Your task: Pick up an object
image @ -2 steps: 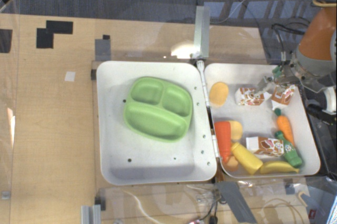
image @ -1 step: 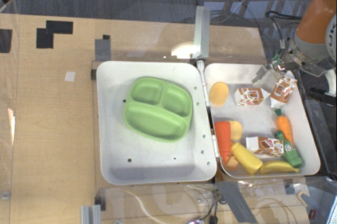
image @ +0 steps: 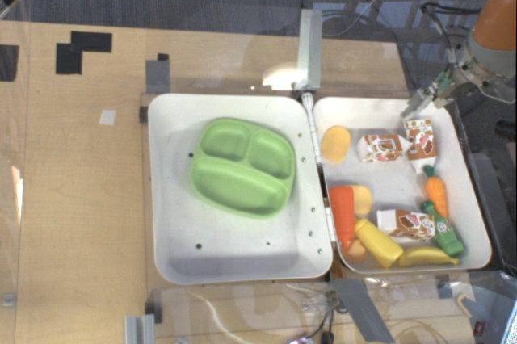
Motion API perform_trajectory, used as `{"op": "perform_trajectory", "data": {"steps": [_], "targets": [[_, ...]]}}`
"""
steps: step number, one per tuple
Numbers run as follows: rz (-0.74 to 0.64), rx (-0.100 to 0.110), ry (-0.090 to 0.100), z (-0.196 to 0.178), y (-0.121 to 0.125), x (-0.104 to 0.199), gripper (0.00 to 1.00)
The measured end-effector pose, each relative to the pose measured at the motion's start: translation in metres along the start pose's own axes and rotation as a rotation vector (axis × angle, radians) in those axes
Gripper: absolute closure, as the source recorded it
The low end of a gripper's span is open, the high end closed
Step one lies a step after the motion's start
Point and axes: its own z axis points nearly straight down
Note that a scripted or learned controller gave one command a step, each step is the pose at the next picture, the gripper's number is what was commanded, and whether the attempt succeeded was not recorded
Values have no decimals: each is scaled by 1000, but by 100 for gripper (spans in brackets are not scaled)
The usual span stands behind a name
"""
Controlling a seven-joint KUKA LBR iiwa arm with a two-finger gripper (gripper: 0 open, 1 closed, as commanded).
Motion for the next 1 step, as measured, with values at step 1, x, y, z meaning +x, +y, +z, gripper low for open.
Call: {"op": "perform_trajectory", "data": {"steps": [1], "targets": [[-84,-19,-13,67,-6,0,0]]}}
